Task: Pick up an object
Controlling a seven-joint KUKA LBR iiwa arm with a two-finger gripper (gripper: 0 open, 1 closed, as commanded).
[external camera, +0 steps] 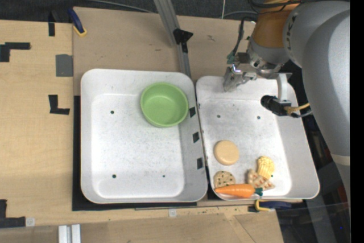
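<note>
Camera view, contents listed by size.

Bench (125, 37): brown board carrying two shallow white bins side by side, with a grey pole slanting in from the top.

Arm (318, 31): grey, orange band above the wrist, entering from the right and reaching over the far end of the right bin.

Left bin (96, 139): holds one green bowl (164, 103), upright, near its far right corner.

Right bin (284, 139): far half bare; toys grouped at the near end.

Gripper (232, 81): hangs over the far left corner of the right bin, well apart from every toy. Nothing lies between its fingers; whether they stand apart or together cannot be made out at this size.

Tan round disc (227, 152): lies flat, alone, nearest the bin's middle.

Carrot (238, 191): orange, lying along the near wall.

Yellow corn piece (265, 166): beside a small waffle-like piece (260, 180), the two touching or nearly so.

Brown cookie (224, 178): just beside the carrot, below the disc.

Step in hand, as judged: the approach, nothing yet picked. The next move calls for travel toward the near end of the right bin, a descent over one chosen toy, and a close. The disc, standing clear of its neighbours, looks the simplest target; the crowded near corner risks a blocked or glancing grip.
</note>
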